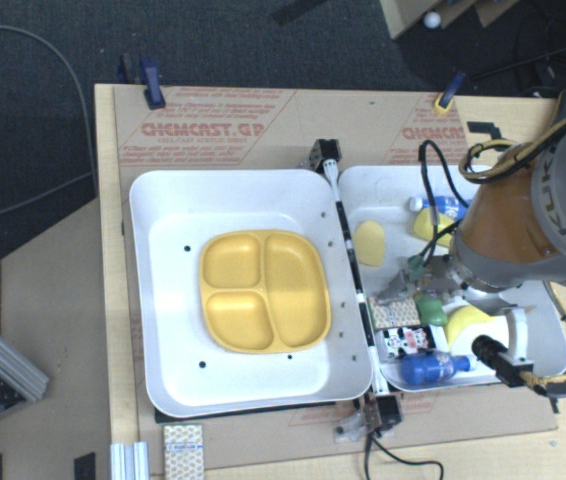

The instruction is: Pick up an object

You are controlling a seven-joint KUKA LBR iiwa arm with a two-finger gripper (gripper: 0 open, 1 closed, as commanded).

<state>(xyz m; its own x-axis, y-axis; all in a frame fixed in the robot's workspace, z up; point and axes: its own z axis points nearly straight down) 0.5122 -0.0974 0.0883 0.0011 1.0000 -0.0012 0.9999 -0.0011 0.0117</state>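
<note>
A: Where is the gripper (425,286) now?

B: Down in the right bin (378,180), among the clutter near its middle. The wrist hides the tool's tip, so I cannot tell its state, or whether anything sits in it.

A: What is there to take?

B: A pale yellow piece (369,242) lies apart at the bin's left side. A yellow-green object (460,321) sits just right of the gripper, a blue bottle (428,369) lies along the near wall, and a patterned card (394,314) sits between. Another blue and yellow item (435,209) is at the far side.

A: And the left bin (153,268)?

B: It carries the yellow divided plate (264,290), well apart from the arm.

A: How should the pick go?

B: I judge it best to settle on one item, close squarely on it, and lift straight up, clear of the neighbours. The crowding could cause a slip or a double catch.
</note>
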